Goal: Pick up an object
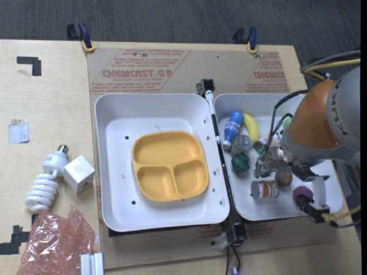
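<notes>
1. Bench [46, 113]: pale wood top, set on dark grey carpet [172, 4].
2. Brown board [143, 67] with red print lies flat on the bench; two blue-handled clamps [86, 38] [250, 38] grip its far edge.
3. Two shallow white bins sit on the board, touching side by side: left bin [114, 153], right bin [241, 205].
4. On bare wood left of the board: spiral light bulb [45, 185], a small white cube [79, 174] just beside it.
5. Crumpled pinkish plastic bag [54, 248] at the near left corner.
6. Black L-shaped mark [30, 65] and a small grey square [19, 133] further back on the wood.
</notes>
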Controlling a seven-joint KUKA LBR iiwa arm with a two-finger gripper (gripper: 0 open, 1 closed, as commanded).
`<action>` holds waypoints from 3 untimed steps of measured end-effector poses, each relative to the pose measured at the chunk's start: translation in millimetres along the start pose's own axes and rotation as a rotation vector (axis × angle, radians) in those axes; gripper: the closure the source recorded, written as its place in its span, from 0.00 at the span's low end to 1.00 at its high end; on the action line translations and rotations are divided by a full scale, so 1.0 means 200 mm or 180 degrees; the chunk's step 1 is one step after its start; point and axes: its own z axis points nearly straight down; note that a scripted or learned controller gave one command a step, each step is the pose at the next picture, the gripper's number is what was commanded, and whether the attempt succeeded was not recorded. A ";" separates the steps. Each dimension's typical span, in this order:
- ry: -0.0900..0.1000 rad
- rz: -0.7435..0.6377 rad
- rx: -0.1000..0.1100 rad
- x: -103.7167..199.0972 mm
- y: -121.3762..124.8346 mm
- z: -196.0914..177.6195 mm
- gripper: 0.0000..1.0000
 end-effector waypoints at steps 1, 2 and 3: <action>0.0001 0.0001 0.0000 0.00 0.00 0.00 0.00; 0.0000 -0.0002 -0.0008 0.00 -0.12 0.10 0.00; -0.0002 0.0000 -0.0012 0.00 -0.12 0.05 1.00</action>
